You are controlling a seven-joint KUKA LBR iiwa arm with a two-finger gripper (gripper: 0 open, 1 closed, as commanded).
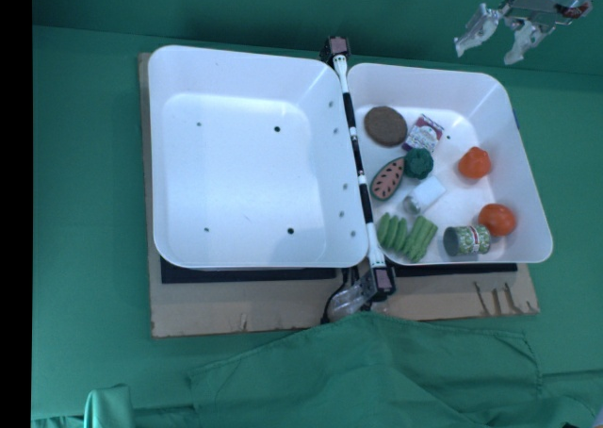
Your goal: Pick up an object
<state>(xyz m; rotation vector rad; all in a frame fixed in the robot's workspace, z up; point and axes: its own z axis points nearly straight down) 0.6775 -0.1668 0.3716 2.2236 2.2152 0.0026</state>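
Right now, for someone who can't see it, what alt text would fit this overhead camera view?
A robot gripper hangs open above the far corner of the right bin, which holds small toy foods: a brown cookie, a watermelon slice, green pea pods, two orange fruits and a can. The left bin sits beside it.

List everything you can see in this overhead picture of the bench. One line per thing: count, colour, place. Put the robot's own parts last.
Bins: 2, white, side by side on the bench.
Brown disc: 1, right bin, far left.
Small packet: 1, white and pink, beside the disc.
Watermelon slice: 1, red and green, near the divider.
Dark green ball: 1, centre of right bin.
White bottle: 1, below the ball.
Green pods: 1 bunch, near left corner.
Can: 1, green label, near edge.
Orange fruits: 2, right side.
Gripper: 1, grey, open, above the right bin's far corner.
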